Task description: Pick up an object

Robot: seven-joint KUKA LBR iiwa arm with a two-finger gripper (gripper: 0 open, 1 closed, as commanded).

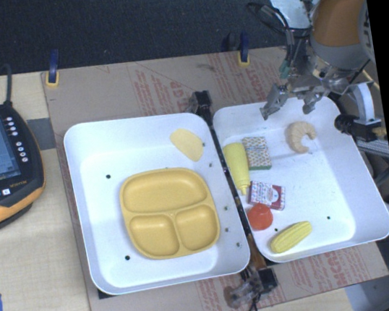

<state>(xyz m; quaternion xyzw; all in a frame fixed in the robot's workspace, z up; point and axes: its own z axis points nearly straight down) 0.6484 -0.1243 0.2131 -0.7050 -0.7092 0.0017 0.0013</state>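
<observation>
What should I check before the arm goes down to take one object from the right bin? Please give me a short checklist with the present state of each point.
1. End effector is over the right bin: ok.
2. End effector is empty: ok, nothing between its fingers.
3. Fingers spread for a grasp: ok, they look open.
4. Croissant, the nearest object, lies apart from the others: ok.
5. End effector centred exactly above the croissant: cannot tell from this slanted view.
</observation>
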